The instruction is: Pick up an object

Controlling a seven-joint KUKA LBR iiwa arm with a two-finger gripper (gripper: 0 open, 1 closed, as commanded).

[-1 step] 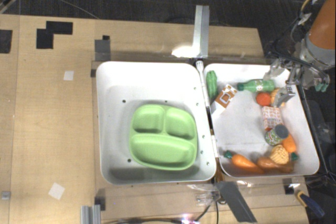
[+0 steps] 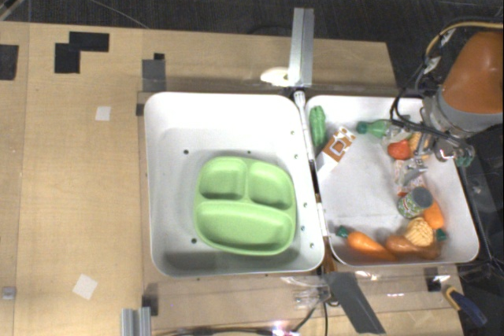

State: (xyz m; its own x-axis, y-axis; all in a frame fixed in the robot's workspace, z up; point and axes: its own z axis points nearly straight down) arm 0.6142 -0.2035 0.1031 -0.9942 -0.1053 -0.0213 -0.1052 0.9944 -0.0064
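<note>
The tool (image 2: 415, 169) hangs low over the right bin (image 2: 358, 185), near its far right side, among the small things lying there. Its tip is thin and dark against the clutter, and I cannot tell whether it is spread or pressed together, nor whether anything sits in it. Nothing is visibly lifted clear of the bin, so the pick looks not yet done: by my reading the arm is at the reach-down or grasp stage, with the closing, or at least the lifting, left to do.

Just beside the tool lie a red piece (image 2: 399, 149) on its far-left side and a round tin (image 2: 412, 203) on its near side, with an orange piece (image 2: 434, 215) touching the tin. Either could be the target; the tool seems to stand between the red piece and the tin.

Further out, a carrot (image 2: 364, 241) and a yellow corn cob (image 2: 419, 231) lie along the near wall, a small brown-and-white box (image 2: 340, 144) sits toward the middle, and a green cucumber (image 2: 317, 126) rests against the left wall.

The arm (image 2: 475, 86) comes in from the right, its orange band above the wrist, pointing steeply down into the bin, cables looped round it.

The left bin (image 2: 169, 130) holds a green divided tray (image 2: 245, 204), well apart from the tool. Both bins rest on the table (image 2: 71, 193).
</note>
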